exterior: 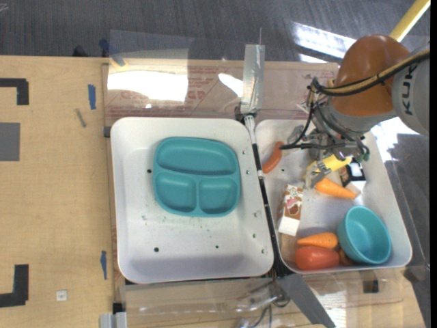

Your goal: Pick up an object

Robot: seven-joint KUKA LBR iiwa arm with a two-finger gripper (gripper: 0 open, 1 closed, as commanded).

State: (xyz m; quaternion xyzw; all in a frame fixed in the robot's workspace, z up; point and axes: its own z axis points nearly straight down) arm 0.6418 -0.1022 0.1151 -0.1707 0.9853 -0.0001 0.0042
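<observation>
My gripper (326, 154) is low in the back of the right bin (399, 203), hanging from the arm's orange-topped wrist (367, 74). Directly under it lies a small yellow thing (329, 164), and I cannot tell whether they touch. An orange cone-shaped carrot (336, 188) lies just in front of the gripper. To the gripper's left, an orange-red sausage (273, 157) rests near the bin's left wall.
The right bin also holds a teal bowl (366, 234), a red tomato (316, 257), a second carrot (319, 240), a small printed packet (293, 201) and a white card (289, 225). A teal divided plate (196, 176) lies in the left bin (130, 238).
</observation>
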